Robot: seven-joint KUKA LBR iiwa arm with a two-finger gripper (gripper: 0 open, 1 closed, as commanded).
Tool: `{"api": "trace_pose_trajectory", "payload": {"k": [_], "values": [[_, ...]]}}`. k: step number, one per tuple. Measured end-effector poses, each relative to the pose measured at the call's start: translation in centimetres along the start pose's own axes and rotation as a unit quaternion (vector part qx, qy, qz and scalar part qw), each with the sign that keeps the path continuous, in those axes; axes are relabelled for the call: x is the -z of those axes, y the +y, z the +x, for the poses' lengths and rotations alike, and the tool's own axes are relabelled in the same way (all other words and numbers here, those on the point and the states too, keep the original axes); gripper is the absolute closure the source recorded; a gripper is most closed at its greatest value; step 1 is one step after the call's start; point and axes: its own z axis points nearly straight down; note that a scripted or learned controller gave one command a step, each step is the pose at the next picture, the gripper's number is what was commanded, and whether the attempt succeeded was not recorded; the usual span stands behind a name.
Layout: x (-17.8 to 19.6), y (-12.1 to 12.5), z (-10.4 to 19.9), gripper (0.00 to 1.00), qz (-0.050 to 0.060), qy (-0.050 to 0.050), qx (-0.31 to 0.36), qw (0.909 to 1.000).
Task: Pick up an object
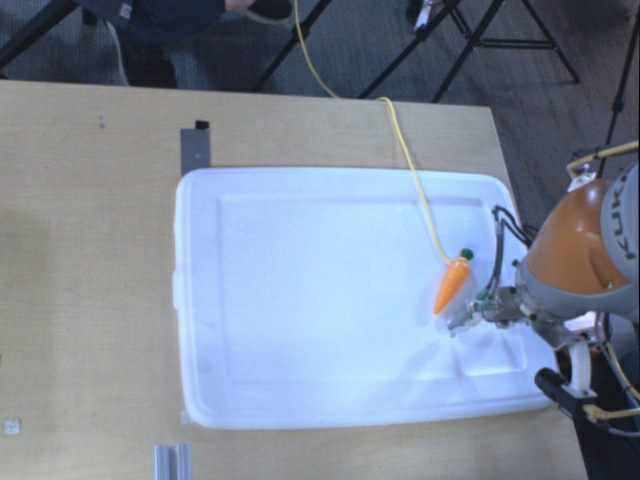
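Camera view: white bin (300,298) sits on the tan surface (90,268), seen from above at a slant. Arm w/ orange band (575,243) comes in from the right, wrist low over the bin's right end. Hand (466,318) is down near the bin floor, tips pointing left; fingers look like small metallic bits, too small/blurred to read the gap, so can't tell if open or closed. Nothing visibly between them. Orange carrot (451,285) w/ green top lies tilted in the right part of the bin, green end up-right, tip down-left, just above-left of the hand; looks very close to the fingertips, contact or not can't tell. Yellow cable (410,168) runs from top of frame down across the surface and over the bin's far rim, ending about at the carrot's green end. Black cables loop by the wrist at the bin's right rim. Small dark grey bracket (196,148) on the surface just beyond the bin's far-left corner. Grey strip (172,458) on the surface at the near edge, below the bin's left corner. Dark floor and black stand legs (480,18) beyond the surface.
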Motion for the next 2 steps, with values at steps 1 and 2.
{"api": "trace_pose_trajectory", "payload": {"k": [1, 2], "values": [[0.0, 6.1, 2.3, 0.00, 0.000, 0.000, -0.020, 0.9998], [0.0, 9.2, 3.0, 0.00, 0.001, 0.000, -0.100, 0.9950]]}}
